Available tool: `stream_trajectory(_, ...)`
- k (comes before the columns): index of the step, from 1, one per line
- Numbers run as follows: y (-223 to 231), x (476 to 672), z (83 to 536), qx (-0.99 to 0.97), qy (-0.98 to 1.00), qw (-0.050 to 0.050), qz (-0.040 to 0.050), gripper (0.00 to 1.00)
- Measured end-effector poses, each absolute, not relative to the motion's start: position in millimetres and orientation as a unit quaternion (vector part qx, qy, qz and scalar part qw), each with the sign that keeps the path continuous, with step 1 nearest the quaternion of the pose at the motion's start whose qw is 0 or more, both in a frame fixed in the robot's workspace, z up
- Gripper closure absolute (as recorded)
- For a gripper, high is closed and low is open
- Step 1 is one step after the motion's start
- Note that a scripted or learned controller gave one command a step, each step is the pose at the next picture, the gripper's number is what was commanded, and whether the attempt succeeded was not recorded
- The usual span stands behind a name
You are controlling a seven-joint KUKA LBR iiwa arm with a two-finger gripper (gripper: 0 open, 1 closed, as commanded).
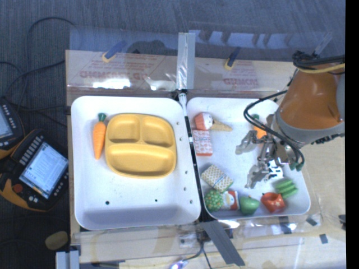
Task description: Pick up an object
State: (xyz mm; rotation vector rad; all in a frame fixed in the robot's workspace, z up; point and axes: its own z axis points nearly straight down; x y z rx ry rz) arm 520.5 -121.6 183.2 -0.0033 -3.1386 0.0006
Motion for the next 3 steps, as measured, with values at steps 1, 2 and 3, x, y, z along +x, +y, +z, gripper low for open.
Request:
stream_trajectory(1, -168, 526.4, 129, -0.055, -0.998, 0.002, -0.0002, 0.0)
stream_trajectory(2, -211, 524.8, 89, -0.067, -0.998, -0.003, 0.0002, 0.0)
stream_trajectory(3, -159, 580.7, 90, -0.138, -0.99, -0.005, 0.0007, 0.0)
